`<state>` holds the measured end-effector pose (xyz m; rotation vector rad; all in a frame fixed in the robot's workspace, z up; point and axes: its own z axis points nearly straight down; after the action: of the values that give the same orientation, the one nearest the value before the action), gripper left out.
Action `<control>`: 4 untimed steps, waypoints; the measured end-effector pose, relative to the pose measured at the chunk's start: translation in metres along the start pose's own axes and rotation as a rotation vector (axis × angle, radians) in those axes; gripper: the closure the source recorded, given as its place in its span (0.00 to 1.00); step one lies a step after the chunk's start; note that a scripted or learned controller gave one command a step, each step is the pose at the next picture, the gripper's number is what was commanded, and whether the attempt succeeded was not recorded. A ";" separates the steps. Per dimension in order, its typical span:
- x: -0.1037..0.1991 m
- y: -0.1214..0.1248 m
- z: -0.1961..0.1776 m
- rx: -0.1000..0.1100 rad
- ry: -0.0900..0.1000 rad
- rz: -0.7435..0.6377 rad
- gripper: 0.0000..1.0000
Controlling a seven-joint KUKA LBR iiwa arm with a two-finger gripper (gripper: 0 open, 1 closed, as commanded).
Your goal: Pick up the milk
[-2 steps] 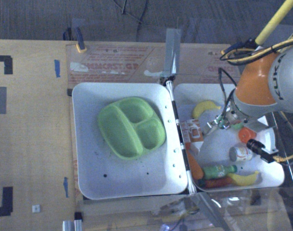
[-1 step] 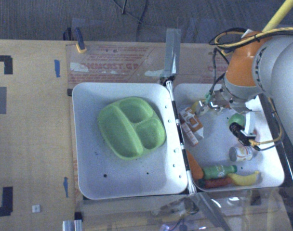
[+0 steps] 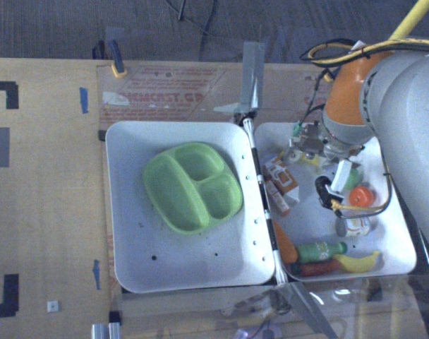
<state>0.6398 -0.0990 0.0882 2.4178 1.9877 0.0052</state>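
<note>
The milk looks like the small white and brown-orange carton (image 3: 281, 182), which lies on its side at the left wall of the right bin (image 3: 398, 260). My gripper (image 3: 307, 148) hangs over the back of that bin, just right of and behind the carton, and is not touching it. The wrist with its orange band rises behind it at the upper right. Nothing shows between the gripper and the carton.
In the right bin lie a carrot (image 3: 286, 244), a green bottle (image 3: 322, 249), a red item (image 3: 317, 267), a banana (image 3: 360, 261), an orange-red fruit (image 3: 362, 197) and a white packet (image 3: 358, 224). A green divided plate (image 3: 193, 187) sits in the left bin (image 3: 130, 260).
</note>
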 end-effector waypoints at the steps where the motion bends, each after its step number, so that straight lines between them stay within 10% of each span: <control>1: 0.001 0.001 -0.010 -0.001 -0.003 -0.004 1.00; 2: 0.001 0.001 -0.010 -0.001 -0.003 -0.005 0.00; 3: 0.039 0.022 -0.095 0.010 0.005 -0.297 0.00; 4: 0.012 0.004 -0.027 -0.013 0.008 -0.429 0.00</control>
<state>0.6458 -0.0878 0.1152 1.9358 2.4532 0.0240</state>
